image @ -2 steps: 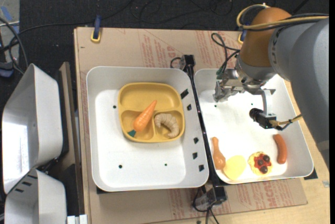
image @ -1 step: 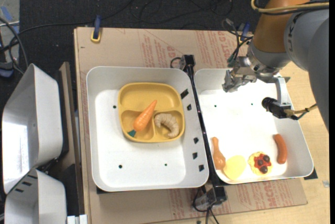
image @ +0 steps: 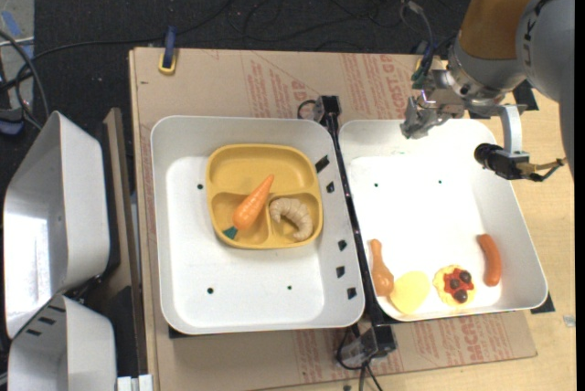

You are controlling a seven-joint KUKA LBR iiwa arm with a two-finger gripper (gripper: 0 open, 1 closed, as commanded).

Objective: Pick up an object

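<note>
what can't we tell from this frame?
- Gripper in the camera view: too small and blurred over the right bin's far rim to read its state.
- Yellow plate: the carrot overlaps its divider, so its exact compartment is unclear.
- Small round item in the right bin: dark toppings too small to identify.
- Arm: cut off by the right edge.
</note>
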